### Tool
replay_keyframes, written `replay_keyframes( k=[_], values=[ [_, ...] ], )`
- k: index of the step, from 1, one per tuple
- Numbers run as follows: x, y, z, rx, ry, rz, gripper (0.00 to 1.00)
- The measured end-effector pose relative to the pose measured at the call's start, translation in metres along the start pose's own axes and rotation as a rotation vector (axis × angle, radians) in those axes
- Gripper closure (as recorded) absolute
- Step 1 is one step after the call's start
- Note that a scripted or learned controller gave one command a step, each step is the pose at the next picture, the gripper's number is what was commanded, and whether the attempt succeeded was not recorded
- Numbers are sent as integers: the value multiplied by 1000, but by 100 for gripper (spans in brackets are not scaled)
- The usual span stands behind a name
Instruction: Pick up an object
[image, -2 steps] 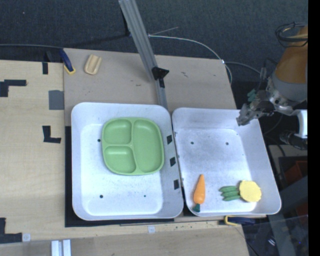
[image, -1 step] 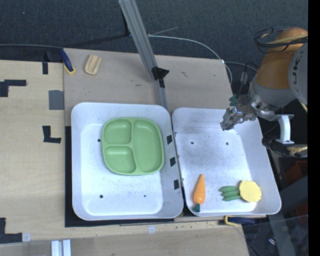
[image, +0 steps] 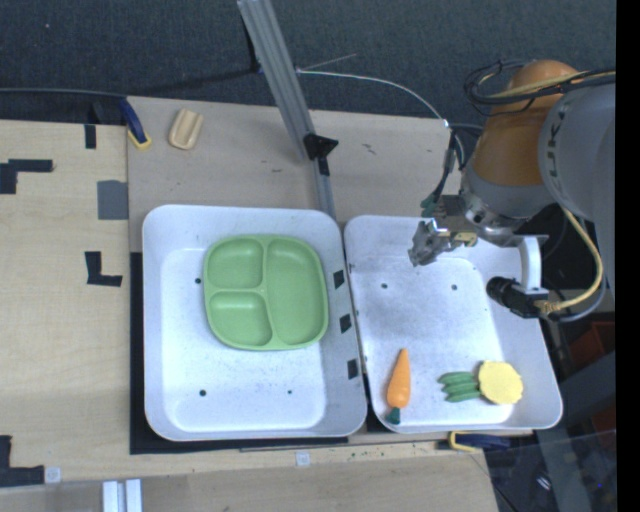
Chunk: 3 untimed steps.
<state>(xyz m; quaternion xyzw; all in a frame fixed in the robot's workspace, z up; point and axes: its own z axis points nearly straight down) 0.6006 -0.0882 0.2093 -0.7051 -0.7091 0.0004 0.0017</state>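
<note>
In the right bin (image: 440, 310), an orange toy carrot (image: 399, 377) lies near the front edge. To its right sit a green pod-like toy (image: 459, 385) and a yellow round toy (image: 500, 382), touching each other. My gripper (image: 428, 244) hangs over the bin's far end, well away from all three, and I see nothing between its fingers.
The left bin (image: 170, 400) holds a green divided plate (image: 266, 291). A grey pole (image: 285, 85) slants across the bench behind the bins. A small tan block (image: 185, 129) and a blue-yellow item (image: 134, 123) lie on the bench at the far left. Cables loop by the arm at right.
</note>
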Motion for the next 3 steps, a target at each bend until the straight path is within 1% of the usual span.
replay_keyframes(
  k=[1,2,3],
  values=[
    [58,-8,-12,-1,1,-2,100],
    [109,-3,-6,-1,0,-1,100],
    [161,-1,-18,-2,0,-2,100]
  ],
)
